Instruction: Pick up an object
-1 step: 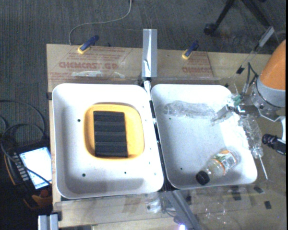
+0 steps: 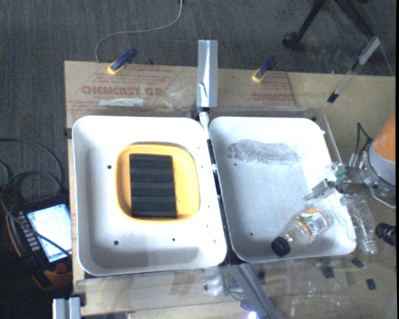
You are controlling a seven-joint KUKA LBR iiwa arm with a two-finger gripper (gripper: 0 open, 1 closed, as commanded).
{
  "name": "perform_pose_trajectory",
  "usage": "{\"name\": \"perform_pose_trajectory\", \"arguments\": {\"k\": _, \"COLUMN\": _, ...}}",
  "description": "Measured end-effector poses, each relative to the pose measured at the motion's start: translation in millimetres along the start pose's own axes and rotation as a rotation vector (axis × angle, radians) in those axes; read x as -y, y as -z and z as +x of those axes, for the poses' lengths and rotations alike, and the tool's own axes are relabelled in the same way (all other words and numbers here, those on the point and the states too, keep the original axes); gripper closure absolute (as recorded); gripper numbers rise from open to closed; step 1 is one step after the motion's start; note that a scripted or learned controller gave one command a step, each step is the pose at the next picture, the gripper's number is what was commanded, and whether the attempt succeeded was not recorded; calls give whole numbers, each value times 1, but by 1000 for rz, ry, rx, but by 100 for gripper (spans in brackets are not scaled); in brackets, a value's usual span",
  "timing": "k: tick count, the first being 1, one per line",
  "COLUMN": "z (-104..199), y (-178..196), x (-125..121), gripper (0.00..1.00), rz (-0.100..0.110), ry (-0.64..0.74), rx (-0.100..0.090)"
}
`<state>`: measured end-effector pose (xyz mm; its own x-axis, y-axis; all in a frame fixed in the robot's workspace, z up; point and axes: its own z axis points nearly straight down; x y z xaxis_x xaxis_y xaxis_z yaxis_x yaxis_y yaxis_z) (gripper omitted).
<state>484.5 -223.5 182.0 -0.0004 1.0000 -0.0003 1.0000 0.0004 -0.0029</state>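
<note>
Lying on its side in the near right corner of the right bin (image 2: 253, 133), you see a clear plastic bottle (image 2: 304, 228) with a black cap pointing toward the front wall. Your jaws (image 2: 332, 183) are over the right rim of this bin, just above the bottle and apart from it, and I cannot tell if they are wide or narrow. You also see a yellow tray with a black block (image 2: 153, 185) in the left bin (image 2: 93, 178) on the counter

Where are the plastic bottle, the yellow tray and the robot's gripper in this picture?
plastic bottle (image 2: 304, 228): camera view, on its clear body near the label.
yellow tray (image 2: 190, 185): camera view, on its right rim.
gripper (image 2: 334, 183): camera view, at the fingertips over the right bin's edge.
</note>
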Motion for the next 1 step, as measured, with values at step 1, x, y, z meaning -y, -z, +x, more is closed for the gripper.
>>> {"name": "perform_pose_trajectory", "arguments": {"k": 1, "z": 6, "y": -78, "x": -7, "gripper": 0, "rz": -19, "ry": 117, "rx": -2}}
